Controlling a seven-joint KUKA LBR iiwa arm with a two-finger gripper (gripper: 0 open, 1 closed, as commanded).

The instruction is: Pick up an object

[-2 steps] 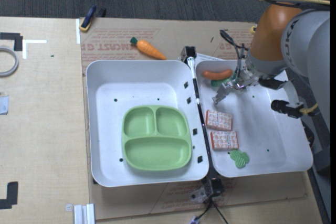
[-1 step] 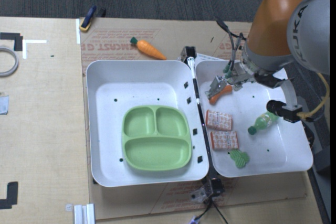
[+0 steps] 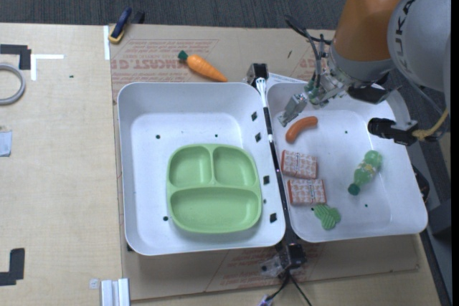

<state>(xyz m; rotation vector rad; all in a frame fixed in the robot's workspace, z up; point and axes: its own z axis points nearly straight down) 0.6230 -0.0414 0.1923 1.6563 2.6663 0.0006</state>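
Note:
My gripper [image 3: 295, 111] hangs over the back left part of the right bin [image 3: 401, 222], its fingers open with nothing between them. Just below and right of the fingertips lies an orange-red sausage [image 3: 301, 128]. Two pink brick-patterned blocks [image 3: 299, 165] [image 3: 306, 191] lie along the bin's left side. A green bottle [image 3: 365, 172] lies toward the right of the bin. A small green leafy toy [image 3: 327, 216] rests near the front edge.
The left bin [image 3: 143, 118] holds a green divided plate [image 3: 214, 188]. A toy carrot [image 3: 203, 66] lies on the cardboard behind the left bin. A blue and yellow marker [image 3: 120, 24] sits at the back left. Black clips join the bins along the middle seam.

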